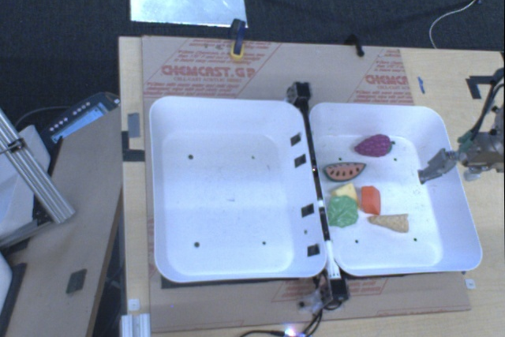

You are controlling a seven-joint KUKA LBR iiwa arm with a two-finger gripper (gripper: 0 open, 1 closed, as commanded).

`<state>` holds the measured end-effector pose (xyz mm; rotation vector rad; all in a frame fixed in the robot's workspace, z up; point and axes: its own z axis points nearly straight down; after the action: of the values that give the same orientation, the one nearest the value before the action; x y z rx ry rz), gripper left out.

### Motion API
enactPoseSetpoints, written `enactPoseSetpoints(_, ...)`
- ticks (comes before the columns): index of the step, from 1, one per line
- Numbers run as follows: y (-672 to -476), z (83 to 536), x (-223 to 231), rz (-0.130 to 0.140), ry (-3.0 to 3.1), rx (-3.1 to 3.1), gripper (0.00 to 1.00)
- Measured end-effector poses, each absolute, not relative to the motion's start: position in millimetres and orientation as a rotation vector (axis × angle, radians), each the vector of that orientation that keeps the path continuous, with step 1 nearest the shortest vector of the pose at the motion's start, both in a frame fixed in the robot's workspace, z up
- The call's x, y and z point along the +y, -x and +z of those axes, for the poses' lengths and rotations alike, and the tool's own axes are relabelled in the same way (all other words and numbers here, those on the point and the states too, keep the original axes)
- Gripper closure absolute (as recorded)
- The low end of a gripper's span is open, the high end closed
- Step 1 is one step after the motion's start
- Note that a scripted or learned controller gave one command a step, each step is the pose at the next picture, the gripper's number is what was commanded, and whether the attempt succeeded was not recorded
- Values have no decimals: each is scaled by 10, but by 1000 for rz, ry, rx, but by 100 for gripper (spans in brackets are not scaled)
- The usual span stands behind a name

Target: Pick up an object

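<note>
Lying in the right bin (450, 249), right of the frame's centre, are 6 small toy foods, any of which would serve as the object to lift. A purple grape-like piece (374, 145) sits uppermost, with a watermelon slice (345, 170) just below and left of it. Lower down, a yellow piece (345, 190), a green leafy piece (342, 211) and an orange piece (370, 200) crowd together, touching or nearly so. A tan wedge (390, 222) lies just below the orange one.

All look like light, rigid moulded plastic, probably smooth and a little slippery, and not fragile. The purple piece seems the easiest choice: it stands apart from the others, and closing across its narrower width should hold it. The tan wedge is thin and flat, so it may slip.

At the frame's right edge, over the bin's right side, the gripper (436, 166) hangs; whether it is apart or together I cannot tell, and nothing visible sits in it.

To the left of the frame lies the left bin (229, 110), both resting on the table (132, 280).
</note>
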<state>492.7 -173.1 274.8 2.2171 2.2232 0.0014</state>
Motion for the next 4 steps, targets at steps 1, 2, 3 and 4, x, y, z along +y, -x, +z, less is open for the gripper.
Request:
enactPoseSetpoints(1,-5090,1494,-2075,-7,-2226,2225,0)
enactPoseSetpoints(2,-5488,806,-1743,1,-2215,2231,0)
enactPoseSetpoints(3,-4829,840,-2091,-5,-2228,2218,0)
enactPoseSetpoints(4,-5106,844,-1323,5,-2210,2232,0)
